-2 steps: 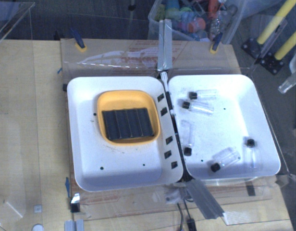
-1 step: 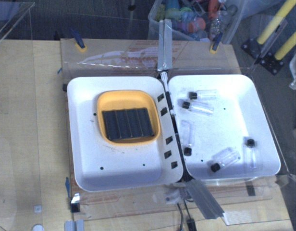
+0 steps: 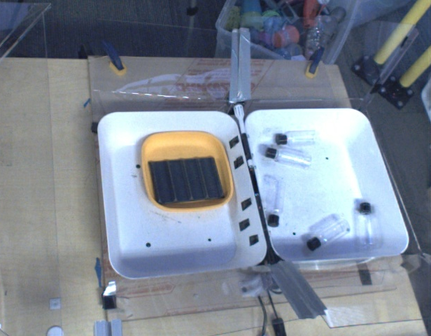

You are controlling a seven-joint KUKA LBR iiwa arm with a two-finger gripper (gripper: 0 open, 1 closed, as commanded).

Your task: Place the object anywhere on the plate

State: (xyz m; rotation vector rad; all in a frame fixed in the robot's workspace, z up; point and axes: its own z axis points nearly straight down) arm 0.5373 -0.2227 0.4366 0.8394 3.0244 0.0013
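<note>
Two shallow white bins sit side by side on the desk [image 3: 40, 187], and the work is split between them: the left bin [image 3: 117, 208] carries a yellow plate [image 3: 154, 145] with a dark ribbed slab [image 3: 186, 180] lying flat in its well, while the right bin [image 3: 341, 128] holds a scatter of clear vials with black caps. Two of these lie close together near the bin's upper left, one vial [image 3: 292, 138] just above another vial [image 3: 289, 157]; a third vial [image 3: 271, 203] lies along the divider side, a fourth vial [image 3: 327, 231] sits toward the lower middle, and a fifth vial [image 3: 364, 221] rests by the right wall. None of them touches the plate, so the task's object is, by my reading, one of these vials, all apart from the target across the divider [image 3: 245, 180]. As for the tool, I cannot tell its state from this picture. The step in hand looks like the very start: choosing and reaching for a vial, with nothing yet carried. The next move calls for a descent over one vial that lies clear of its neighbours, squarely across its round body, since a clear smooth cylinder is likely to roll or slip; then a lift high enough to clear the divider before setting down on the plate.
</note>
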